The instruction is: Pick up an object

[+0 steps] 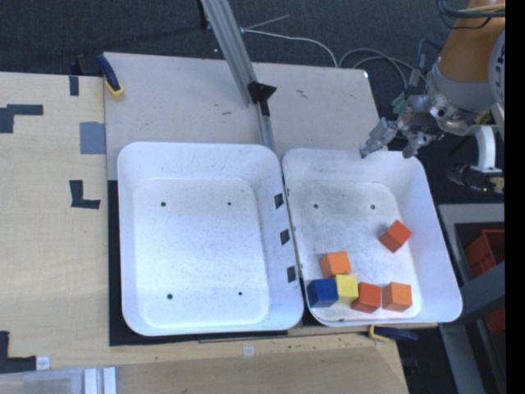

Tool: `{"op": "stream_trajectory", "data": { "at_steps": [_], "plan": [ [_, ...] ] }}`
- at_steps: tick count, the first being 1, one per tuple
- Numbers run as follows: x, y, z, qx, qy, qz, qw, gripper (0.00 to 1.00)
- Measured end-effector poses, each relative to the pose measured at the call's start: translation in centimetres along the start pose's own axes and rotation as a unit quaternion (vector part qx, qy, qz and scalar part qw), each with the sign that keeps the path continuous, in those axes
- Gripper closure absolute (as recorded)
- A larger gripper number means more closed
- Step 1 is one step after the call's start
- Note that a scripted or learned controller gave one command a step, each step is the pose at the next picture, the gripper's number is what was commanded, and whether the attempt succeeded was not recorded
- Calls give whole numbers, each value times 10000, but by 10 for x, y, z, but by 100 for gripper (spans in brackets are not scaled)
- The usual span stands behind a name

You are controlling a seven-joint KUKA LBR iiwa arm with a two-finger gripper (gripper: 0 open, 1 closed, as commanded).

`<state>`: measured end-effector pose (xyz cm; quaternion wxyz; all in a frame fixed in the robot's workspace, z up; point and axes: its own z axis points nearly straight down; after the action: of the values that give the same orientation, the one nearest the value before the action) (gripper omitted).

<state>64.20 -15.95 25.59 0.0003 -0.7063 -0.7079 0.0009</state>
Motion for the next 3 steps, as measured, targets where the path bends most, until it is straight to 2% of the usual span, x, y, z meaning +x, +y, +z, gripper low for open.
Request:
{"op": "stream_trajectory", "data": {
  "at_steps": [1,2,3],
  "plan": [
    [4,-91,40,39,11,17,10000,0],
    [6,-127,112,48,18,15,10000,0],
    [73,-155,124,29,27,-15,10000,0]
  ]
}}
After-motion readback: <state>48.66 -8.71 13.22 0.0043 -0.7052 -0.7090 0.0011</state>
